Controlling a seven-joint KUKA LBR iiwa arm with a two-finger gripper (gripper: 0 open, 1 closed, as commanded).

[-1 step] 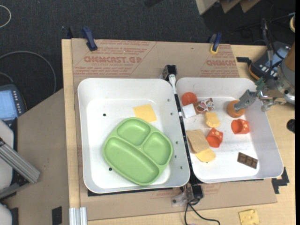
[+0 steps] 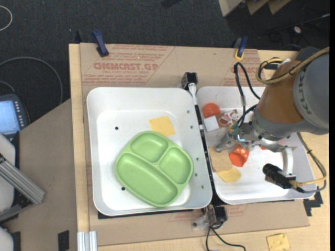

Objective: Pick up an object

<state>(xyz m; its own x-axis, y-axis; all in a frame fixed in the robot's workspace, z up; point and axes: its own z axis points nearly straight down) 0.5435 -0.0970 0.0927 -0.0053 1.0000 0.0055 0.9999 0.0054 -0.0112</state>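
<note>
The arm reached in over the right bin, its wrist low above the clutter near the bin's middle. Whether the jaws were spread or pressed together could not be told, since the wrist and cabling hid them from above, and nothing could be seen pinched between them. The likeliest target was a small orange piece lying just below the metal tip of the tool, close enough that the arm seemed lined up on it or on its near neighbours. A red round thing and a white packet sat together near the bin's left wall, and a flat yellow piece lay apart toward the front. These loose items crowded one half of the bin, which probably explained the low, central approach. In the left bin on the table, a green divided plate and a yellow square lay well clear of the arm.
</note>
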